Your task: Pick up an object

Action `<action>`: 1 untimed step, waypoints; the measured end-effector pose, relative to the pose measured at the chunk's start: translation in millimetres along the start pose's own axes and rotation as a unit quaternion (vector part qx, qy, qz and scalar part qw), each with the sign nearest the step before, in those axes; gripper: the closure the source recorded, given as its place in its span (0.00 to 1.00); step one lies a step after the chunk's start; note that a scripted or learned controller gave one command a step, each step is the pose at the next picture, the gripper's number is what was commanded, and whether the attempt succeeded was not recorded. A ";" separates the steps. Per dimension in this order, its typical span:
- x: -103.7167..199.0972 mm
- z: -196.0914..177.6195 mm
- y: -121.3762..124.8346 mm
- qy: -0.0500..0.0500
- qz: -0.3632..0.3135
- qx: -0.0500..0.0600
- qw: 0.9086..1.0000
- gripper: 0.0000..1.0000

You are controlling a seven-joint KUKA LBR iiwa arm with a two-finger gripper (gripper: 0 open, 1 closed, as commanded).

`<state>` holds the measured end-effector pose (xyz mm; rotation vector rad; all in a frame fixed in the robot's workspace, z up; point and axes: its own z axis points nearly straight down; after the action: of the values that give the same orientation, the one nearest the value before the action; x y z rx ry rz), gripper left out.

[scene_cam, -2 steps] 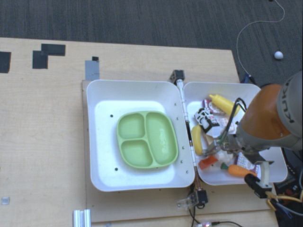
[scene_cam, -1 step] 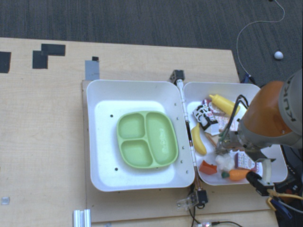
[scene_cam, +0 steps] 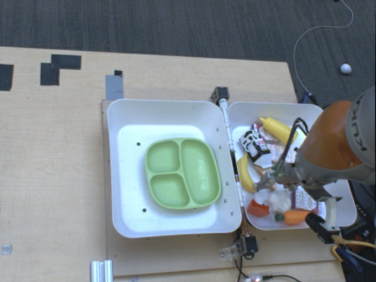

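— Where are you?
— My jaws (scene_cam: 265, 180) hang low in the right bin (scene_cam: 346, 213), just beside the banana (scene_cam: 245, 176).
— Holding it?
— Can't tell whether I'm clenched or released

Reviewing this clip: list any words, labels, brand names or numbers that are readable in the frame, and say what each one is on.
No text can be read in this frame.
Black and white item in the right bin: bold print, no letters made out.
White packet with red marks under the arm: print too small and blurred.
Green divided tray in the left bin: no markings seen.
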<state>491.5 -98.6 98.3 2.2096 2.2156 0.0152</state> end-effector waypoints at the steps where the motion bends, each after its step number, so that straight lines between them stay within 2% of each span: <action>1: 0.7 -10.5 1.6 0.000 -0.001 -0.002 1.000 1.00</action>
<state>492.9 -97.9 108.8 2.2063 2.2156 0.0197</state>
